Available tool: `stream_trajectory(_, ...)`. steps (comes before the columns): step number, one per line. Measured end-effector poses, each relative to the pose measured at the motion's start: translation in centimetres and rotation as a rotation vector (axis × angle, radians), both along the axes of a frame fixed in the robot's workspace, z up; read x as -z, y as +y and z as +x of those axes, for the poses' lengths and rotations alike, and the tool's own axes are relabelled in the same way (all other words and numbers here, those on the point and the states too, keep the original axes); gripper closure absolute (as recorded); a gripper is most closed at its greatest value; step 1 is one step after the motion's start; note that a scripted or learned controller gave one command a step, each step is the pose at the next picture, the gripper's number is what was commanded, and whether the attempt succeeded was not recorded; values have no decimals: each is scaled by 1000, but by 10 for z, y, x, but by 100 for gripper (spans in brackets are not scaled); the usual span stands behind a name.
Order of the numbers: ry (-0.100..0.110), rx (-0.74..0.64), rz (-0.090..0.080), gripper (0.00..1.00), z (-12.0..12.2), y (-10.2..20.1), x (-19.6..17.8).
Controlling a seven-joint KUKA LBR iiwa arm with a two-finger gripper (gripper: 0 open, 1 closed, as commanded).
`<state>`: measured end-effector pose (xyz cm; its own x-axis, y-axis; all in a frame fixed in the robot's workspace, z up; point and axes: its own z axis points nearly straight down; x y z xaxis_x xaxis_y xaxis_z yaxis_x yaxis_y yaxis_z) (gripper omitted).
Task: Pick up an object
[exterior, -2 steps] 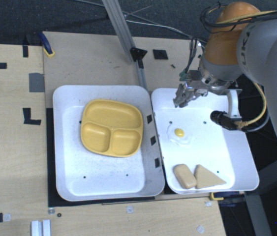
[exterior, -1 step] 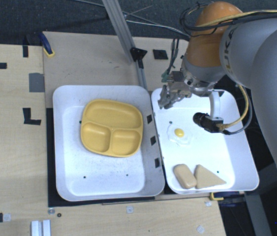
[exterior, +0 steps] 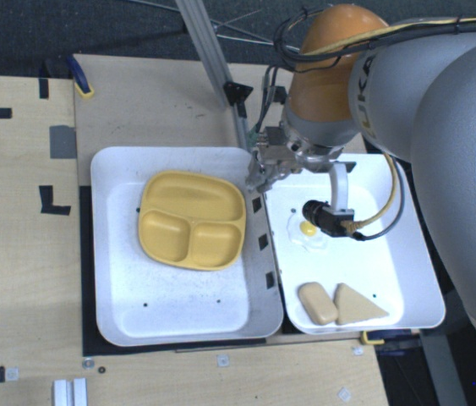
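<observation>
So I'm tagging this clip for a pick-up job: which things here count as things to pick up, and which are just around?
For the job:
- yellow divided plate, left bin
- small yellow-and-white piece, right bin
- tan oval piece, right bin
- tan wedge, right bin
- gripper

Just around:
- left bin and right bin
- metal pole
- black tape marks

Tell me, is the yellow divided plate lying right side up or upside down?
Right side up: the yellow plate in the left bin shows its three hollow compartments facing upward.
</observation>
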<state>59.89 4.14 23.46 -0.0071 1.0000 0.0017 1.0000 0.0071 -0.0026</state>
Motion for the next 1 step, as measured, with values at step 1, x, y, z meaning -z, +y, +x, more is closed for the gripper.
stream_trajectory(1, 1, 2, -1, 100, -15, 42, 1)
